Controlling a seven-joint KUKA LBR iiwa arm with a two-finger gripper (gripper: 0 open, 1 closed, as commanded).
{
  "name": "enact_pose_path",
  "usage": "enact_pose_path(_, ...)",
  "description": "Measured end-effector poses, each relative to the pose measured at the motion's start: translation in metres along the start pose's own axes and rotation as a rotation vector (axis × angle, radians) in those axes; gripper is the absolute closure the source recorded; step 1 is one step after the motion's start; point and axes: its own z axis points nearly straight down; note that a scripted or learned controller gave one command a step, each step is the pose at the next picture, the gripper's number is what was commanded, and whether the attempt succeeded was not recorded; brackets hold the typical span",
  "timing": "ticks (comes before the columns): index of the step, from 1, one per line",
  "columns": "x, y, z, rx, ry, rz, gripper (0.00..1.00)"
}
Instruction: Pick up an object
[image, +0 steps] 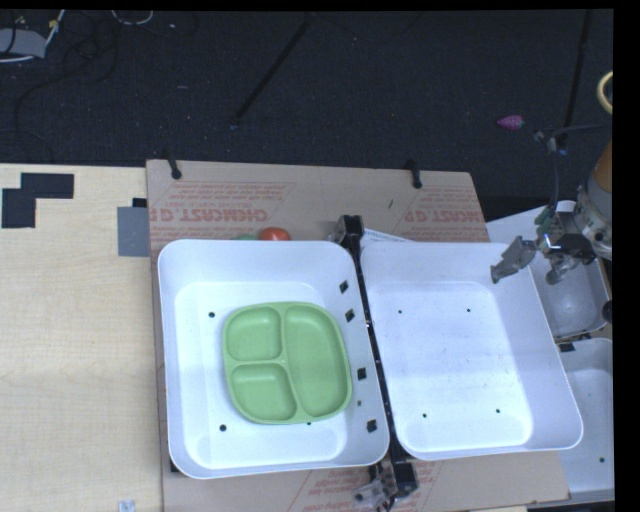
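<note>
Approach step: my gripper (520, 258) hangs at the right bin's (560, 400) far right corner; whether it is clenched or released I cannot tell. Next: cross to the green divided plate (287, 362) in the left bin (190, 300).

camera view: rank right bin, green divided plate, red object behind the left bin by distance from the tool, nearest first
1. Right bin: its upper right rim lies right by the tool.
2. Green divided plate: in the left bin, across the divider.
3. Red object: behind the left bin's back rim, partly hidden.

Plate and red object are close to call; the plate's right edge looks slightly nearer.
</note>
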Motion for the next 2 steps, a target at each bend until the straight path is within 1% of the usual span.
enact_pose_path(1,0.003,0.0,0.065,0.007,0.003,0.0,0.0)
enact_pose_path(2,0.007,-0.002,0.108,0.006,0.002,0.001,0.0)
